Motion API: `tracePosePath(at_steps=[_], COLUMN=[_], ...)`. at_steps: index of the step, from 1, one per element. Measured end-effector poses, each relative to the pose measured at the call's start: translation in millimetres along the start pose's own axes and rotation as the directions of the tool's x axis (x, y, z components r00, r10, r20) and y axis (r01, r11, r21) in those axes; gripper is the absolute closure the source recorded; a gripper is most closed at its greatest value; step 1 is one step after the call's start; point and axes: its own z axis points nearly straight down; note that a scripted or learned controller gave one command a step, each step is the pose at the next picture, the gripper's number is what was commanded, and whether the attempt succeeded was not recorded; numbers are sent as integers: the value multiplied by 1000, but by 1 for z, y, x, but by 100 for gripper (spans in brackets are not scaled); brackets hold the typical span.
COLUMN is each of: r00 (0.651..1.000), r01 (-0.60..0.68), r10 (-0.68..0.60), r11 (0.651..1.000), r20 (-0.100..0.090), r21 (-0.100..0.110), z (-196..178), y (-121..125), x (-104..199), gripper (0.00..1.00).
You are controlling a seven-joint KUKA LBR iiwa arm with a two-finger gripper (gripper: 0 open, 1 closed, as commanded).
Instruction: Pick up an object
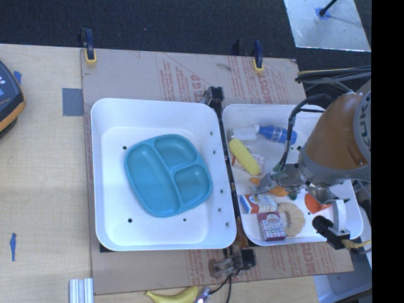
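The right bin (249, 115) holds several small items. A yellow corn cob (245, 157) lies at its left, and a blue and white bottle (275, 133) lies toward the back. A red box (271, 225) and a round tan cracker (292, 216) sit at the front, with a white and red packet (261, 202) just behind them. An orange-red piece (314, 203) lies at the right. My gripper (271, 183) is low in the middle of this bin, just above the packet and beside a small orange item (278, 192). The wrist hides what lies under it.
The left bin (110, 115) carries a blue divided plate (168, 174). A black divider clamp (215, 96) sits between the bins at the back. A banana (178, 293) lies off the bench front. A dark device (9, 96) rests at the far left.
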Motion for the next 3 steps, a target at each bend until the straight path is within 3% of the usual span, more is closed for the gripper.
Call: tracePosePath(at_steps=[1,2,3], r00=[1000,1000,1000], r01=[0,3,-2], r10=[0,-3,2], r11=[1000,1000,1000], r20=[-1,0,-2], r21=[6,8,3], z=[12,2,-89], y=[57,57,106], x=[9,8,60], gripper=[0,100,100])
